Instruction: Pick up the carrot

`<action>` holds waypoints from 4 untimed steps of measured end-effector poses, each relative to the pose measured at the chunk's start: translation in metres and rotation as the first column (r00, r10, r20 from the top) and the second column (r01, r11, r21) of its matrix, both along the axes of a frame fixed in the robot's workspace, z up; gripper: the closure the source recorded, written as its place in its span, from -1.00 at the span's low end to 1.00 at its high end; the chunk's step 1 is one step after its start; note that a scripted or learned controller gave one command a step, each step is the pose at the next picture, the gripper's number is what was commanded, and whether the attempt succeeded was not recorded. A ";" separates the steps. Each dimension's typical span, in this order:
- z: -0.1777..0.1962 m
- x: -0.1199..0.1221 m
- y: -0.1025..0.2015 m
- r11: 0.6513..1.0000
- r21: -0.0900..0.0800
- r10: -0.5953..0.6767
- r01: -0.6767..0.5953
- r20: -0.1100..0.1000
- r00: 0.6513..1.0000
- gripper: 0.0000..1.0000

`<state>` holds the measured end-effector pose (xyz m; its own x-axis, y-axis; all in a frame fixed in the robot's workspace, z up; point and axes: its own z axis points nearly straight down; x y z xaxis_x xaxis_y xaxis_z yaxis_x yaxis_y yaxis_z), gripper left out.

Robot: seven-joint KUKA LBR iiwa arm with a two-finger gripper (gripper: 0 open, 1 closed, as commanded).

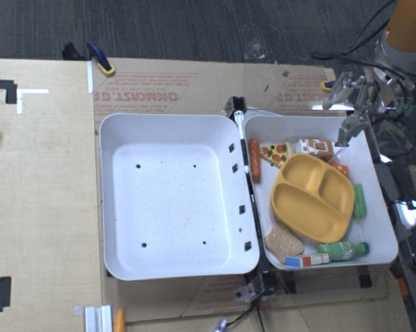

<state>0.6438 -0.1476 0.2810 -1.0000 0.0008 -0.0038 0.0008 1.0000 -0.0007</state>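
Two shallow white bins side by side on a cardboard-topped bench (48, 206). Left bin (111, 185) at 9 o'clock of the right bin (379, 206).

Grey arm (401, 54) with its orange band reaching in from 3 o'clock, ending over the right bin's 1 o'clock corner. Gripper (345, 131) hanging there, just above the bin's back rim; cannot tell how far the jaws stand apart, and nothing seen held.

Filling much of the right bin: a yellow divided plate (311, 199), tilted. At its 5 o'clock, a green bottle (345, 250) lying on its side near the front wall. At its 7 o'clock, a slice of bread (284, 241). At its 9 to 10 o'clock, the carrot (254, 160), long and orange, lying along the bin's left wall, well apart from the gripper. Just beside the carrot, at its 3 o'clock, a pizza slice (275, 154). At the plate's 3 o'clock, a green vegetable (360, 202) against the right wall. At its 12 o'clock, a small printed box (313, 147).
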 end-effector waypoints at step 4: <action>-0.088 -0.020 0.133 0.994 -0.002 0.108 -0.108 -0.001 0.994 1.00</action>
